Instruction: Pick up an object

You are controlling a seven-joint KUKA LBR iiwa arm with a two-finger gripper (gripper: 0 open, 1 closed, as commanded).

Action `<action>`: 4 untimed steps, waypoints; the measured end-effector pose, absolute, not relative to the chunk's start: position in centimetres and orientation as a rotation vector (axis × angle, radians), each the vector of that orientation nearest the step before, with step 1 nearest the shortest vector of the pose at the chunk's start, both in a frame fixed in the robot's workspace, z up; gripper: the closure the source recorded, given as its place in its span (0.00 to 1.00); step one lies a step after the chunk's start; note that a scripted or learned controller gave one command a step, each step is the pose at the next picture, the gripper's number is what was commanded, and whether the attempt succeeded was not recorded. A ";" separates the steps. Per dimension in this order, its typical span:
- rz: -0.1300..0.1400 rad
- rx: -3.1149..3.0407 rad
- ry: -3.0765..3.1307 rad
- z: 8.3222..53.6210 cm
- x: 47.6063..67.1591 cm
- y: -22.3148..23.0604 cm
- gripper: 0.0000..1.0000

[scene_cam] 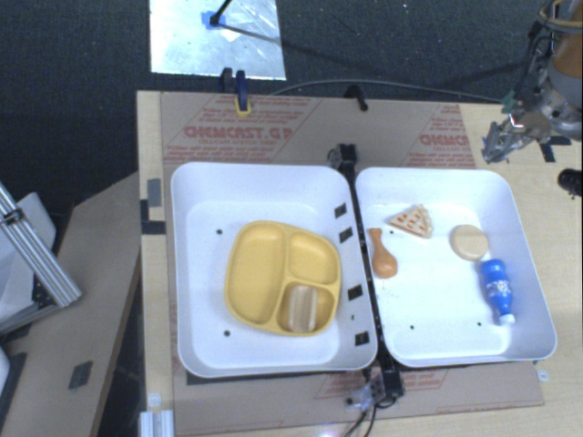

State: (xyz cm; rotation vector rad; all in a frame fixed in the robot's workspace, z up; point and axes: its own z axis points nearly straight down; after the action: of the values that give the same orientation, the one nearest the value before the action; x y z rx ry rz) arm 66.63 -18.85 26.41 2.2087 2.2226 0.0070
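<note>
The gripper (503, 142) hangs above the bench just beyond the far right corner of the right bin (524, 235), outside its rim. Its fingers point down and look close together with nothing between them; no object is held. The task names no particular object, so every loose item is a candidate. The right bin contains four: a pizza slice (412, 220) near the far wall, a drumstick (382, 253) just beside the divider, a round tan cookie (469, 241) right of the slice, and a blue bottle (497, 289) lying on its side near the right wall, just below the cookie. The left bin (196, 271) contains a yellow tray (264, 267) with a pale item (300, 306) in its near right compartment. Judged from this layout, the step in hand is the approach: no target is engaged and the pick is not yet begun. The next move calls for travel inward over the right bin, alignment above one item, opening of the fingers wider than that item, then a descent. The cookie and bottle lie nearest the gripper. The bottle is round and may roll; the fingers should close across its body.
</note>
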 end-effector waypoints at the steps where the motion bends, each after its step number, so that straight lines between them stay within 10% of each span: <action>1: 0.004 2.212 2.225 27.5 66.7 -18.9 1.00; 4: 0.000 2.214 2.231 25.8 61.7 -3.5 1.00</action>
State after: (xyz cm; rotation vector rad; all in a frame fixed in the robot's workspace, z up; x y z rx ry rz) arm 61.73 -3.51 25.83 2.2139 2.2313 0.0001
